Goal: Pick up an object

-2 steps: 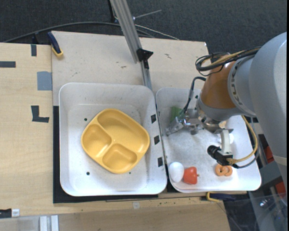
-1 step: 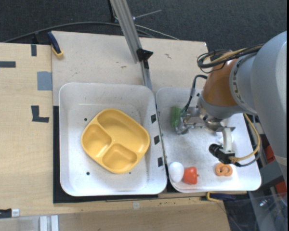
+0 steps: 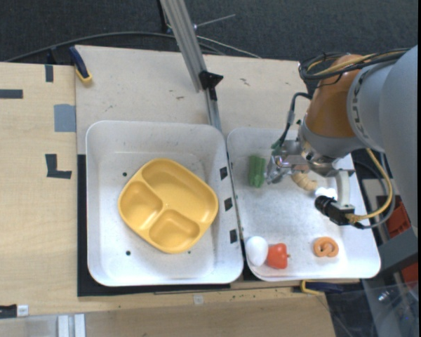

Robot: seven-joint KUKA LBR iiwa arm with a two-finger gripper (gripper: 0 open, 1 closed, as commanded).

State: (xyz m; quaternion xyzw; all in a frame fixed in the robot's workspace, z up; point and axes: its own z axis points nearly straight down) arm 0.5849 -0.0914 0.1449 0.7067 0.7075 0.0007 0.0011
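My gripper [image 3: 276,172] hangs low over the far part of the right bin [image 3: 295,258], right beside a green object [image 3: 257,170] that lies to its left. A beige piece [image 3: 305,182] lies just right of the gripper, partly under the wrist. At the bin's near edge sit a white egg-shaped object [image 3: 255,248], a red pepper-like object [image 3: 277,255] and an orange ring [image 3: 326,247]. The arm's wrist covers the fingers from above.
The left bin [image 3: 102,251] holds a yellow divided plate [image 3: 168,203]. A metal pole [image 3: 189,44] slants down to the divider between the bins. Black cables trail from the wrist along the right bin's right side.
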